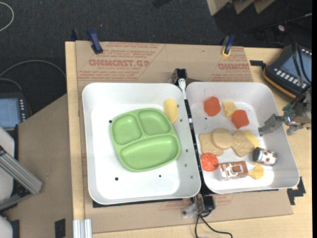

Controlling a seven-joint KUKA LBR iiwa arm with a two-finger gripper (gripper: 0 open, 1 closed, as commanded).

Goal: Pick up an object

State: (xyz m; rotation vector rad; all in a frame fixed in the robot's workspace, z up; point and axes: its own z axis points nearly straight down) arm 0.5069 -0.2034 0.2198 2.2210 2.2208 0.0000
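A jumble of toy food was seen in the right bin [277, 103], and no single piece could be marked out as the one to be picked. Two red blocks [212, 106] lay toward the far side of that bin, with a small yellow piece [229, 108] between them. Nearer the middle, a round tan biscuit [222, 139] was found touching a paler tan slab [242, 144]. Along the near side were set a red tomato slice [209, 161], a brown and white carton [233, 170], a yellow wedge [256, 171] and a small dark can with a spotted white end [264, 156].

The tool [270, 125] was seen low over the right side of that bin, reaching in from the right edge, just beyond the can and beside the pale slab. Nothing was seen between its fingers; how far they were parted could not be told, since the grey metal was blurred against the white bin wall.

In the left bin [94, 133] a green divided plate [144, 139] lay flat, with a yellow banana-like piece [171, 110] just beside its far right corner. Both bins rested side by side on a brown board [148, 58] held to the desk by two blue clamps [94, 41] at its far edge.
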